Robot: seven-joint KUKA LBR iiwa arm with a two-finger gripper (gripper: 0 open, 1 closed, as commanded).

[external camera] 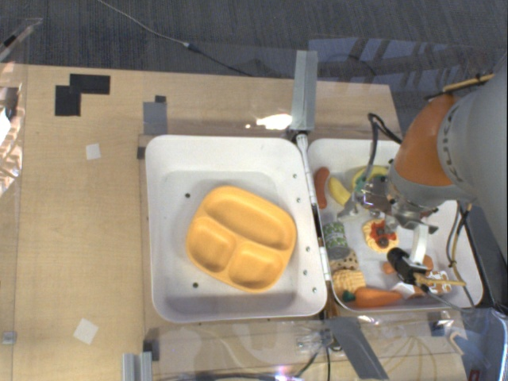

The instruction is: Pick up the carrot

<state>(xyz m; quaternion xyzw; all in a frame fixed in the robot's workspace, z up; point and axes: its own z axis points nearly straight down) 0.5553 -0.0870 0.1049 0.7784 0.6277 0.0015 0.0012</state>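
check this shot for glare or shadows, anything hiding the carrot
Camera view: a bright glare spot on the bench by the left bin far edge; the yellow tray casts a soft shadow; the carrot is evenly lit.

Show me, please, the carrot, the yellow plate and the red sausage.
carrot [379, 297]: camera view, middle of its orange body.
yellow plate [242, 213]: camera view, its large bare compartment.
red sausage [321, 186]: camera view, middle of its length.
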